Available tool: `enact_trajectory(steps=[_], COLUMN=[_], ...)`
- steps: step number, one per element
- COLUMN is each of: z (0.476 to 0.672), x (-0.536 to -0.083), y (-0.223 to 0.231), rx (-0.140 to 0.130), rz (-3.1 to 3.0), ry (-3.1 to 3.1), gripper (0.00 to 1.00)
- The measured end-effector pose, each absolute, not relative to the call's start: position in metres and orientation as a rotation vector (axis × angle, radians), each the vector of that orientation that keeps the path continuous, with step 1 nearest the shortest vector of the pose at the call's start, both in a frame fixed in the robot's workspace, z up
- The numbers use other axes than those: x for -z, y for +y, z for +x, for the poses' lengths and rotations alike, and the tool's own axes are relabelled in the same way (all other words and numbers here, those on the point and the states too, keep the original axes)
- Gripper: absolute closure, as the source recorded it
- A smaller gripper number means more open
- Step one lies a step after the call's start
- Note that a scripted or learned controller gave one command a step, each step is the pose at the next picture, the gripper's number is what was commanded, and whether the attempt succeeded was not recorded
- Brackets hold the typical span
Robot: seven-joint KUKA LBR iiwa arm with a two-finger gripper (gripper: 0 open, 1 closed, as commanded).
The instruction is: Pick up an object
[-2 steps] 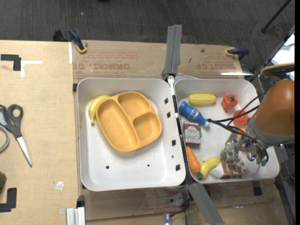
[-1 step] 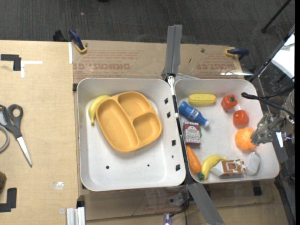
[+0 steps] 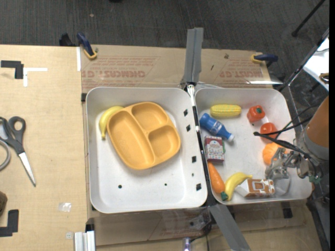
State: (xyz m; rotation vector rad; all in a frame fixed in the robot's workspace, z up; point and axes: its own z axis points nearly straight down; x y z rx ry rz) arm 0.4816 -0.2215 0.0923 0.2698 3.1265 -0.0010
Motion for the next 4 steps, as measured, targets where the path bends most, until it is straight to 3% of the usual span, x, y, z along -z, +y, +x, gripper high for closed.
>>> enact_trajectory(steps=[1,2,3,4], z=[0.489,0.580,0.634,0.642], x=[-0.098,-0.094,-0.094,-0.094], y=[-0.222,-0.208,-0.169,-0.141], rx=[0.010,-0.001,0.000,0.001], rz=[0.265,0.320,0.574,0.608], ry=[3.101,3.121,3.082,3.075], gripper=[0.00,0.00,0.00,0.00])
